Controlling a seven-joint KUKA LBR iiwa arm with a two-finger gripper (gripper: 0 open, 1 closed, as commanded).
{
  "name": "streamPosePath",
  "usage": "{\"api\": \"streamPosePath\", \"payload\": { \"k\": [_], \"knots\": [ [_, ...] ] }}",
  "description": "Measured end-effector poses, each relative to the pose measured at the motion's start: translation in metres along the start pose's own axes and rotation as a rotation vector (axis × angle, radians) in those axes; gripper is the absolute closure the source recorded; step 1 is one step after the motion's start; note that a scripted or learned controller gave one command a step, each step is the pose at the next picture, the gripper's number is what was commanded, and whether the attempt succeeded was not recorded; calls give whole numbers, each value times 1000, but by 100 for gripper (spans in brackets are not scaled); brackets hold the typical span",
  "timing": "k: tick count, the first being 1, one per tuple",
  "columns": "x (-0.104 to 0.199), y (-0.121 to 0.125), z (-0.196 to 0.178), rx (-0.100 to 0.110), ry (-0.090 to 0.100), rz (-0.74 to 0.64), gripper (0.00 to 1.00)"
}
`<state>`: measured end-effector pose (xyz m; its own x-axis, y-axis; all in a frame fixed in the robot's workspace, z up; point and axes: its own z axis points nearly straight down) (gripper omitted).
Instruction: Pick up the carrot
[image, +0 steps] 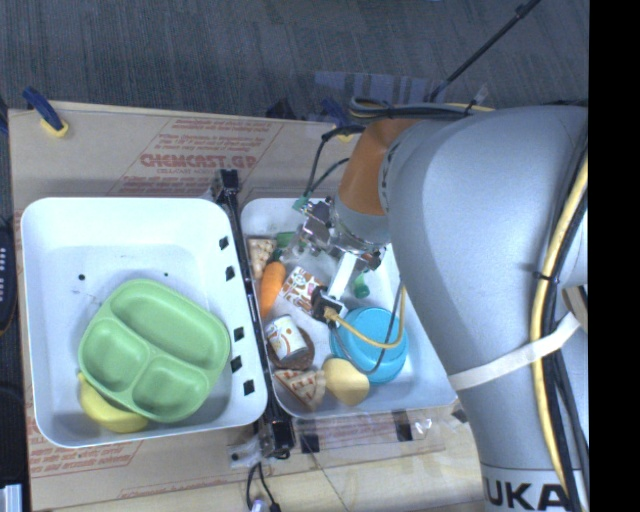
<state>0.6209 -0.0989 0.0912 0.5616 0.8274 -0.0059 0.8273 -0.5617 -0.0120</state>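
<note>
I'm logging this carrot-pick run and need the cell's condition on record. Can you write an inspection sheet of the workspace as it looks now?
Surface: left bin and right bin side by side on printed cardboard.
Job's things: carrot lies in the right bin by its left wall.
Clutter: right bin holds blue bowl, can, yellow fruit; left bin holds green divided plate on a yellow item.
Grippers: gripper at the right bin's far end, close to the carrot.
Cables: black cable crosses the floor behind.
Surroundings: grey carpet; blue clamp at the cardboard's corner.
</note>
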Motion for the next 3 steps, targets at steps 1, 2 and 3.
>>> {"api": "streamPosePath", "payload": {
  "k": [1,2,3],
  "knots": [
    [1,-1,-10,9,0,-10,100],
    [41,-44,-174,-17,10,-73,100],
    [38,-46,-166,-4,1,-69,0]
  ]
}}
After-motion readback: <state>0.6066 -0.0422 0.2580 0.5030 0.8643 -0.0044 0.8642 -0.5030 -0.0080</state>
